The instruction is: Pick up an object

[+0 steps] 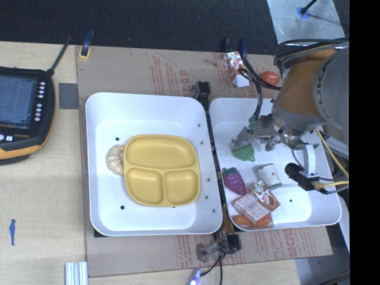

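My gripper (243,140) hangs low in the right bin (224,116), near its left side. It is directly above and touching or nearly touching a green leafy toy (244,154). Nothing is visibly held. Lower in the same bin lie a purple bunch of grapes (234,180), a small white can (268,174), a red and white snack packet (256,202) and an orange piece (240,221) at the front wall.
The left bin (95,159) holds a yellow divided plate (161,170) with a cream-coloured item (114,158) at its left side. Behind the right bin lie a small carton (234,64) and a red ball (271,76). A teach pendant (21,111) sits far left.
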Controlling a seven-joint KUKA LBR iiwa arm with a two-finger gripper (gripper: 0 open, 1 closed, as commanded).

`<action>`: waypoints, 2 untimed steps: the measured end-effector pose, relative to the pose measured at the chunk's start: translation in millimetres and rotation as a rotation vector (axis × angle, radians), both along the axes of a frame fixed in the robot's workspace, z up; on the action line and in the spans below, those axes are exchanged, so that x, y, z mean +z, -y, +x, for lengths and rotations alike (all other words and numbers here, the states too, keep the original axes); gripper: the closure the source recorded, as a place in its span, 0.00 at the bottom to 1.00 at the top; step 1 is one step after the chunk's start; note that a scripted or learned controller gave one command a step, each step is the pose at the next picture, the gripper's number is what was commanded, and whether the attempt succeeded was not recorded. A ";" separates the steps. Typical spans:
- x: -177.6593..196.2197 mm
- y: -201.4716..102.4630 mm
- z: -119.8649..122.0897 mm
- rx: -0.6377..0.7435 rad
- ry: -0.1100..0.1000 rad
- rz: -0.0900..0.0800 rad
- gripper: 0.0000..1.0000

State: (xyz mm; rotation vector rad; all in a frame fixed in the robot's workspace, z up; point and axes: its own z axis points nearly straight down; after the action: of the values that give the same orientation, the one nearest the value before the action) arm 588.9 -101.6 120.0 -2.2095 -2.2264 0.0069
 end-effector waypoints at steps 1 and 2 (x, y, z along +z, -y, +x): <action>-28.7 1.3 14.7 -0.001 0.005 -0.002 0.00; -18.1 2.0 15.2 0.002 0.005 -0.003 1.00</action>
State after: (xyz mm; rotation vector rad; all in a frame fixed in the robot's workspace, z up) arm 604.1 -103.6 101.9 -2.2116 -2.2322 0.0042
